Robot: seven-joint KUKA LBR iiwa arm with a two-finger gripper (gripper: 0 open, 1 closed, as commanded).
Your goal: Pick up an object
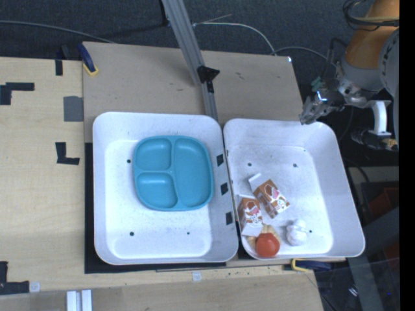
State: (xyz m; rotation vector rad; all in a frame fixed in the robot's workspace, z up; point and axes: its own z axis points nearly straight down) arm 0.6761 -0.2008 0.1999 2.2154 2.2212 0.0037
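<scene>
The right bin (322,148) holds several small things near its front left corner: a brown and white packet (271,198), a second packet (250,211), a red ball (267,245) and a small white object (297,232). My gripper (310,112) hangs above the bin's far right corner, well away from those things, at the end of the grey and orange arm (366,50). Nothing shows between its fingers. The left bin (110,173) holds a blue divided plate (173,172).
A grey metal pole (188,41) slants over the bench behind the bins. Cables (246,28) run across the dark floor at the back. The bins sit on a brown board (142,83) on the wooden bench.
</scene>
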